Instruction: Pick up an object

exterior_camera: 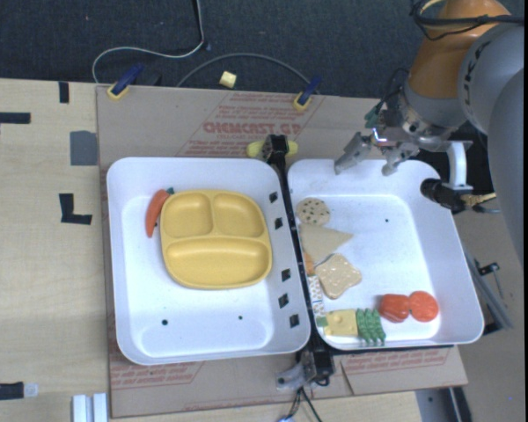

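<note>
My gripper [370,158] hangs open above the back rim of the right bin [440,236], its two grey fingers spread with nothing between them. Along that bin's left side lie a round cookie [312,210], a tan wedge [326,238] and a slice of toast [338,275]. Near its front edge sit a yellow cheese piece [340,323], a green toy [370,324] and two red tomatoes [409,307]. A yellow divided plate [216,238] rests in the left bin [132,262], and an orange carrot [156,212] lies just left of the plate.
A black clamp strip [286,236] runs between the two bins. Cardboard [238,121] lies under them, held by blue clips at the back. A cable [194,25] trails across the dark floor behind. The arm's grey and orange body [462,51] fills the upper right.
</note>
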Motion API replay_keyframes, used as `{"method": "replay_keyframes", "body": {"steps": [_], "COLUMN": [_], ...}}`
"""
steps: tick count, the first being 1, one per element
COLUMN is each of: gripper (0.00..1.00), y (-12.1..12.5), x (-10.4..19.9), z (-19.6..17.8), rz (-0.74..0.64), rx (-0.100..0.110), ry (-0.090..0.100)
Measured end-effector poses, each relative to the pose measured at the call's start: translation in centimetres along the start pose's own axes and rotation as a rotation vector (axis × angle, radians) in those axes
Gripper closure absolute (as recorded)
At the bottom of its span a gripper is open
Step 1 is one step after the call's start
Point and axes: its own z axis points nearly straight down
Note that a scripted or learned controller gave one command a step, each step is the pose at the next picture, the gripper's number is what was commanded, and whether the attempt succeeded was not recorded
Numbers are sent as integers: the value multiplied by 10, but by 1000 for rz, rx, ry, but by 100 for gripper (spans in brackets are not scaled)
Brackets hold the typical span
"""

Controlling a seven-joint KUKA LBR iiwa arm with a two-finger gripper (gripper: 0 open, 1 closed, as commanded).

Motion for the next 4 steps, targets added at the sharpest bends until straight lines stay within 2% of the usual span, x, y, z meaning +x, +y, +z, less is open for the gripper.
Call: {"method": "replay_keyframes", "body": {"steps": [1,2,3,4], "gripper": [0,0,0,0], "y": [-34,-24,3,4], "x": [33,32,30,21], "z": [55,123,120,119], "rz": [0,-1,-2,1], "rx": [6,1,6,0], "ry": [1,-2,-4,-1]}}
